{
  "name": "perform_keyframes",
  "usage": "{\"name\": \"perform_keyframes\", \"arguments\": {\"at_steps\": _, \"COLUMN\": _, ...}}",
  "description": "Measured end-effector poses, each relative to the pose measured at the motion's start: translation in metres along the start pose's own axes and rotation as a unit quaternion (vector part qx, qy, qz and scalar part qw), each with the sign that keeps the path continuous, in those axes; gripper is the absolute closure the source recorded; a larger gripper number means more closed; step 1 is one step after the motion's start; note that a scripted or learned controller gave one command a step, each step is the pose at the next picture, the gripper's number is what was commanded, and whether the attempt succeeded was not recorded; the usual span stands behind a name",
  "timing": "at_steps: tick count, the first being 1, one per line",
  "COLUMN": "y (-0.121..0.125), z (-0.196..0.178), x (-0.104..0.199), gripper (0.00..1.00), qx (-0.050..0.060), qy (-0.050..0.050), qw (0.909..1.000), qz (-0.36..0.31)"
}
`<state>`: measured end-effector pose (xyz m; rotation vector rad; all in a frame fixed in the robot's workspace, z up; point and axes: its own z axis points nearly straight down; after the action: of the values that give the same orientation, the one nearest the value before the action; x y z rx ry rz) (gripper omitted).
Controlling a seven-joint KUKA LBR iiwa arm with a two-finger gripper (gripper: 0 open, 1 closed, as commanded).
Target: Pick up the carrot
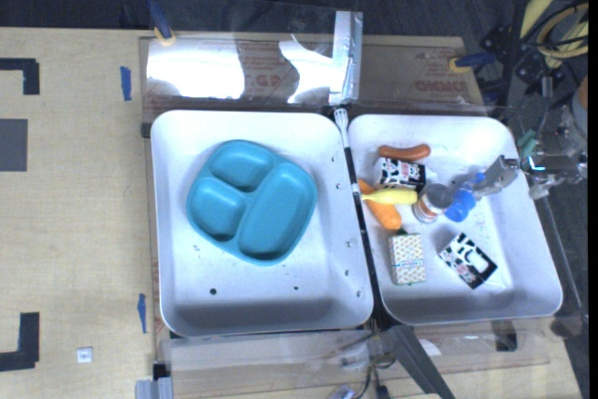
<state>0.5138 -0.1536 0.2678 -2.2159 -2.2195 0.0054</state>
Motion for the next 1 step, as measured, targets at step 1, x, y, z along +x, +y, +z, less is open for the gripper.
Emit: {"name": "perform_keyframes", "arguments": {"at_steps": 1, "y": -0.0090, "z": 0.0863, "x": 0.0706, "gripper": 0.00, "qx": 0.000, "qy": 0.000, "qw": 0.9999, "qz": 0.013}}
